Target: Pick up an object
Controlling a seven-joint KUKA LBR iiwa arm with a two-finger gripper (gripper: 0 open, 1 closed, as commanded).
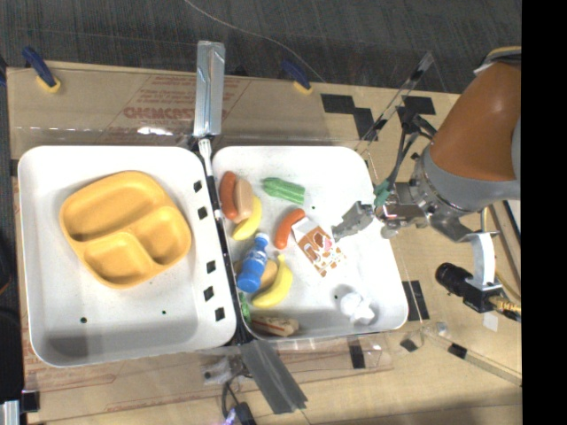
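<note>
Place: a robot lab or test cell.
Arm: a grey and orange industrial arm [474, 140] over the bench's right edge.
Bench: cardboard-covered top [106, 96] with blue clamps [42, 69] along its far edge.
Setup: two white bins [35, 264] side by side; black tape markers [359, 109]; loose cables [399, 131].

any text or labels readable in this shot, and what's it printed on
Nothing can be read for certain.
Red print on the cardboard sheet behind the bins: blurred, unreadable.
Pattern on the small orange and white carton in the right bin: too small to read.
Blue bottle: no legible label.
</note>
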